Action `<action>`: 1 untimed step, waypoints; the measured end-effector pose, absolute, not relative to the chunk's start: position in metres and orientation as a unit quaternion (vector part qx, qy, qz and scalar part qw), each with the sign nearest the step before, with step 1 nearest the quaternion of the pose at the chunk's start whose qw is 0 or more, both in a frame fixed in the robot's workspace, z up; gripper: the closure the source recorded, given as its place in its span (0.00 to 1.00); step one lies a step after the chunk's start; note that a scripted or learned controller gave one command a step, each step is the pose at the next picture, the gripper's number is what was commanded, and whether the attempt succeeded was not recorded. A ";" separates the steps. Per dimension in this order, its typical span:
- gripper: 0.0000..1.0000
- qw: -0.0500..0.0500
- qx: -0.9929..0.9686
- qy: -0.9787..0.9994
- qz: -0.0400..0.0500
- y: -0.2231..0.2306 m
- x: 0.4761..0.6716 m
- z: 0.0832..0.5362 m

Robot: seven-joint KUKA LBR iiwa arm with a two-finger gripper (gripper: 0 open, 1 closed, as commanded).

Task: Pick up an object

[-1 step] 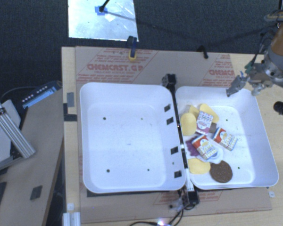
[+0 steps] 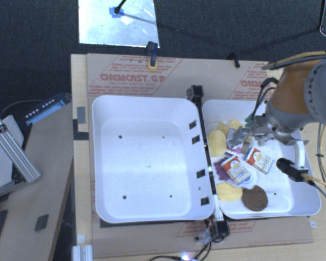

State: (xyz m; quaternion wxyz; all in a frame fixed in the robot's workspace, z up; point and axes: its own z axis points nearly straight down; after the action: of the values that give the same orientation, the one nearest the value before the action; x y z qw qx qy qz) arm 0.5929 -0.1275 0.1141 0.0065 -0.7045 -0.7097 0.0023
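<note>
My end effector (image 2: 238, 139) down in the right bin (image 2: 314, 201)
It sits near the bin's left wall, just beside a yellow piece (image 2: 217, 141); open or closed, I cannot tell. A red-and-white packet (image 2: 259, 160) lies near it, mid-bin.

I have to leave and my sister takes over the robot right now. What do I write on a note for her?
Gripper: low in the upper part of the right bin, beside the yellow pieces. Whether it grips anything cannot be told from this view.
Things: all lie in the right bin. The red-and-white packets are in the middle, the brown disc is near the front edge, and another yellow piece lies just left of the disc.
Done: the arm has reached the pile.
Left: get a firm hold on one thing and lift it clear of the bin.
</note>
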 end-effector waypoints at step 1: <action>0.00 -0.003 -0.704 -0.710 -0.005 -0.141 0.629 0.091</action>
State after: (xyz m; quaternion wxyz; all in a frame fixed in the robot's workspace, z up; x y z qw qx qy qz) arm 0.6291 -0.1413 0.0908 -0.0032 -0.7044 -0.7098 -0.0053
